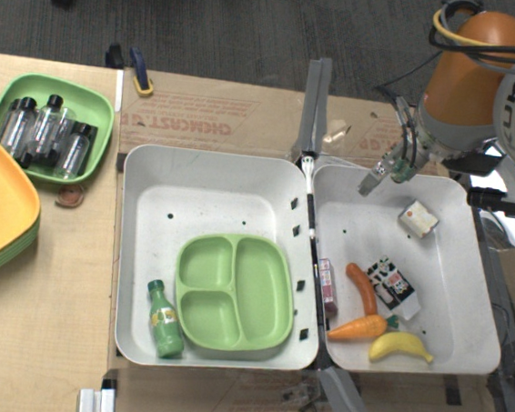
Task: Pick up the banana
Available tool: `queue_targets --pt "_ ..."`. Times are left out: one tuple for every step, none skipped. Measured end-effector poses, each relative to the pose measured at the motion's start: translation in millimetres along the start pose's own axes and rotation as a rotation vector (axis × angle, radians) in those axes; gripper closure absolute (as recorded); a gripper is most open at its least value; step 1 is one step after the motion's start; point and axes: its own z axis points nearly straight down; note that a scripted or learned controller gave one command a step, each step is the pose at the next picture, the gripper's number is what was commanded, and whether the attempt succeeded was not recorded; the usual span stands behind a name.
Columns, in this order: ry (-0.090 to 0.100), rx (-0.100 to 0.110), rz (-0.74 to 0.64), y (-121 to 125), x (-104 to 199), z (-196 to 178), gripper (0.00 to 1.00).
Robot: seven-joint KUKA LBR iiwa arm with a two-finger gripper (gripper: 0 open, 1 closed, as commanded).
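The yellow banana (400,347) lies in the right bin (470,269), near its front edge, curved with its green tip toward an orange carrot (357,327) just to its left. My gripper (384,175) hangs over the bin's far-left corner, well away from the banana. Its two fingers are spread and tilted down to the left, with nothing between them.
The right bin also holds an orange sausage-like piece (361,287), a black-and-white box (391,283), a white block (418,218) and a pink packet (325,285) along the left wall. The left bin (148,198) holds a green divided plate (235,291) and a green bottle (164,321).
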Motion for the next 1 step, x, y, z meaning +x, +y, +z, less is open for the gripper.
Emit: queue_targets --pt "-0.002 -0.001 0.457 -14.5 -8.3 -28.5 1.0"
